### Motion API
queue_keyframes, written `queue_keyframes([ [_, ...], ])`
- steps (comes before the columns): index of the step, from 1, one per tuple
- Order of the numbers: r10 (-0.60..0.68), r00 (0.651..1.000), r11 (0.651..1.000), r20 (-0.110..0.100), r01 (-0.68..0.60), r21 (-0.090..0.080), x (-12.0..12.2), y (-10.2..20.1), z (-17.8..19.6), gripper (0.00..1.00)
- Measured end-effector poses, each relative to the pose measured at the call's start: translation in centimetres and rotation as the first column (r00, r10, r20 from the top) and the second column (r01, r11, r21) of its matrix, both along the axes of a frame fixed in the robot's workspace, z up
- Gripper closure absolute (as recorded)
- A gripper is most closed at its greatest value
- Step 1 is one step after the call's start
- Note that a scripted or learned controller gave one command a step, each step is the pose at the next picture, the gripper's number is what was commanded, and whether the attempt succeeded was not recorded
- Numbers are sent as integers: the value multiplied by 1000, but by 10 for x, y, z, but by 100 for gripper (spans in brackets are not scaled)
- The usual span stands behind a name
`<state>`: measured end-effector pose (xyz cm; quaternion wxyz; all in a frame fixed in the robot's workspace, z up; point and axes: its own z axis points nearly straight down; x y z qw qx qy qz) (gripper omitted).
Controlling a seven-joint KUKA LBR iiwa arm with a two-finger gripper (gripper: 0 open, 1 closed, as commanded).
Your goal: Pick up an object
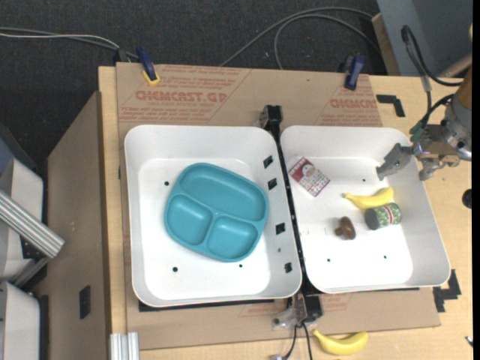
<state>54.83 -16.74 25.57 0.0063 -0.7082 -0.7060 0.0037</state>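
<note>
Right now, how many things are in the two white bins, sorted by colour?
Teal: 1, the teal plastic divided plate
Yellow: 1, the yellow banana
Brown: 1, the small brown lump
Green: 1, the small green can
Red and white: 1, the flat red-and-white packet
Total: 5

dark carpet floor [225, 13]; cardboard-topped bench [247, 88]; trailing cables [300, 25]

bins [142, 276]: smooth white plastic | divided plate [216, 211]: glossy teal plastic | bench board [247, 96]: matt brown cardboard | banana [370, 198]: smooth yellow skin

"CHEMCAST" printed in red on cardboard sheet [187, 88], twice
</note>
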Motion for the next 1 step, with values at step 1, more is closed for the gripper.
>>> queue_keyframes([
  [1,4,1000,1000,13,-3,-3,2,1,7,0],
])
